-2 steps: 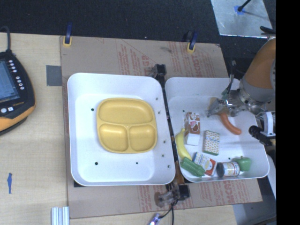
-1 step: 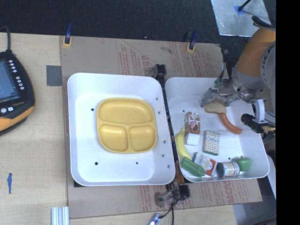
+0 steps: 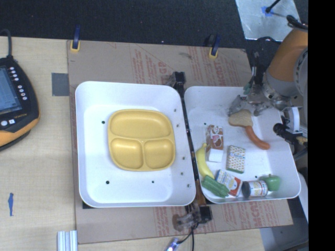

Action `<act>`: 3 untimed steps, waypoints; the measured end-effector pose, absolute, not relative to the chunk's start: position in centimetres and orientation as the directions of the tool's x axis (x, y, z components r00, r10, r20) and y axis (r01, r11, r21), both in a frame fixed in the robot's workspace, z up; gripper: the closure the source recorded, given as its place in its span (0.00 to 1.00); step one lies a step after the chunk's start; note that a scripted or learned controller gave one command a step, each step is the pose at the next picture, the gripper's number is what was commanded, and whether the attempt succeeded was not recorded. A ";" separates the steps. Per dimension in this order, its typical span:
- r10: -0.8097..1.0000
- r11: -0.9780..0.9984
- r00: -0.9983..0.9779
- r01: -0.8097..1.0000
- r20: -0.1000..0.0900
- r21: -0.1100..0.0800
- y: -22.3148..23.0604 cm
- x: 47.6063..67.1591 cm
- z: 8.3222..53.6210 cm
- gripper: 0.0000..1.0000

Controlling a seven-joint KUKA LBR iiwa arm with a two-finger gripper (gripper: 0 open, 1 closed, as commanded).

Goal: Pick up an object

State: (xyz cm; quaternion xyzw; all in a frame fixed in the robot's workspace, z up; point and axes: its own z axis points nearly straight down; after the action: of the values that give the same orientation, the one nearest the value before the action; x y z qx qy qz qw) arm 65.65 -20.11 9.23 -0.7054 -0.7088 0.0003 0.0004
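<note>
Gripper [image 3: 246,104] of the grey arm [image 3: 285,67], low over the far part of the right bin [image 3: 293,192], its two fingers spread apart and angled down with nothing between them. Directly beneath and just nearer the camera than the fingertips lies a tan bread-like piece [image 3: 241,119], the closest candidate for the pick; whether the fingers touch it cannot be told. Just beyond it, toward the arm's side, an orange sausage-shaped item [image 3: 257,137] lies at a slant. Farther from the gripper, toward the bin's near edge, sit a small brown-and-white carton [image 3: 214,138], a white cube [image 3: 214,155] touching it, a patterned green box [image 3: 236,158], a banana [image 3: 202,162], a green pepper-like piece [image 3: 215,185], a small labelled pack [image 3: 230,182] and a can [image 3: 255,188] beside a green-topped item [image 3: 272,181]. Well apart, across the divider, the left bin [image 3: 89,140] holds a yellow compartment tray [image 3: 141,139]. Risks, as judged: the bread piece looks flat, so the fingers may close above it or slide it along the floor; the neighbouring sausage could be nudged or caught alongside; the bin's far wall stands near the fingers and could obstruct descent.
</note>
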 end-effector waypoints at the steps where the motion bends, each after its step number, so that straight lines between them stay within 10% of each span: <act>1: 1.000 0.005 -0.005 1.000 0.002 -0.004 -18.5 65.6 9.2 0.00; 3: 1.000 0.005 -0.005 1.000 -0.002 -0.002 -17.2 65.0 9.3 0.00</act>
State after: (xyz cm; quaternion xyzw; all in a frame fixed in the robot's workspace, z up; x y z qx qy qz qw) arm 64.97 -17.17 9.26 -0.7053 -0.7089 0.0012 0.0002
